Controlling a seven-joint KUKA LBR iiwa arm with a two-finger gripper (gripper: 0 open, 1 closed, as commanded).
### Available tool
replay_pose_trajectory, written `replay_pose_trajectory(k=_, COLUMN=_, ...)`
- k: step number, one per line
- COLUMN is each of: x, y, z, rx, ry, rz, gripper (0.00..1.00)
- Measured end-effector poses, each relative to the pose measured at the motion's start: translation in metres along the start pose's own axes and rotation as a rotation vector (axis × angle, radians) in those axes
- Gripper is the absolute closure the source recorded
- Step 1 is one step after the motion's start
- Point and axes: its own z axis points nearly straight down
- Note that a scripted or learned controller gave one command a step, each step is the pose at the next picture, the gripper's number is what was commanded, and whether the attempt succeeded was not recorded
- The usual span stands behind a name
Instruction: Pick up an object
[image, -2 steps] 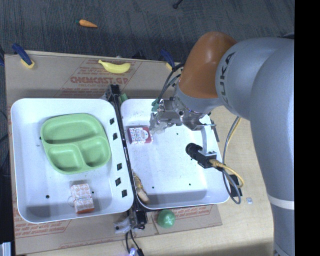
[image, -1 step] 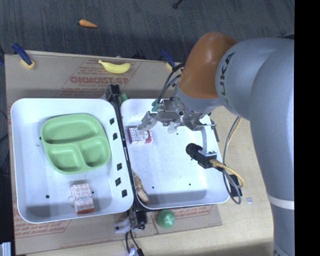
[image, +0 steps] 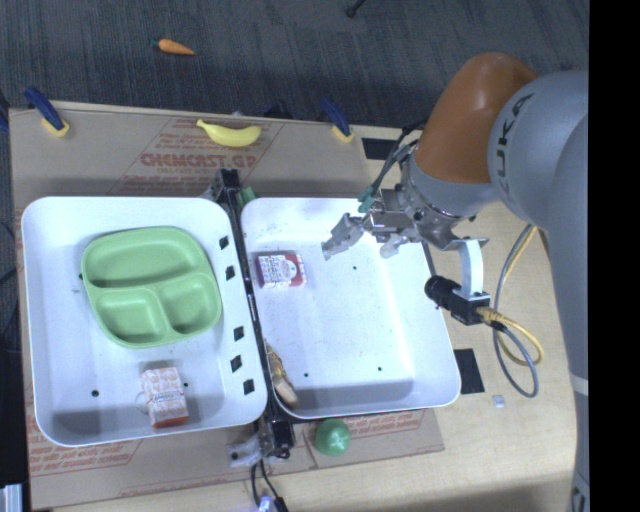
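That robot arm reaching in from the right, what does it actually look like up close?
The arm is smooth, rounded grey metal with an orange band above the wrist and dark lettering on its side. Its tool is small, grey and metallic, with two thin fingers. Black cables run along the wrist, and a yellow cable loops below it.

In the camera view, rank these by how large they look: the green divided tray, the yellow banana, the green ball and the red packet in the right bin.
1. Green divided tray, by far the largest.
2. Yellow banana, long but thin.
3. Red packet.
4. Green ball.
The packet and ball look close in size, so their order is unsure.
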Motion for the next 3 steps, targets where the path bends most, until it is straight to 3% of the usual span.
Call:
replay_pose_trajectory(k=1, x=-0.058, y=-0.013, z=0.134, rx=0.006, ry=0.0, rz=-0.001, gripper=0.0)
replay_pose_trajectory(k=2, x=-0.081, y=0.086, z=0.09, rx=-0.003, ry=0.001, rz=-0.002, gripper=0.0)
replay_pose_trajectory(k=3, x=-0.057, y=0.01, z=0.161, rx=0.003, ry=0.001, rz=-0.002, gripper=0.0)
